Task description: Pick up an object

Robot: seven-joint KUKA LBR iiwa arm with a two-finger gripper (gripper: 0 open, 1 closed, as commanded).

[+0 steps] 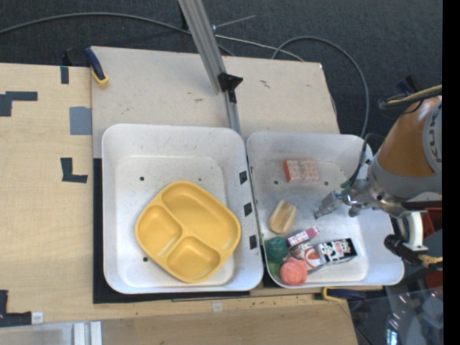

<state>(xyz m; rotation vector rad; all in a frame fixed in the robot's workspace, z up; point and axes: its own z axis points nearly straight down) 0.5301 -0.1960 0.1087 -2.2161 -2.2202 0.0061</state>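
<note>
My pincer (329,204) hangs low inside the right bin (374,264), nothing between its tips, spread or pressed together I cannot tell; tan block (282,215) lies just left, ungrasped, pickup undone.

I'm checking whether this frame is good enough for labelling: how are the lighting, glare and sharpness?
Camera view: lighting is even and soft, with faint shadows beside the yellow divided plate and along the white bin walls; no strong glare on the white plastic; the picture is somewhat soft, so print on the small packets is unreadable and the gripper fingers blur together.
</note>
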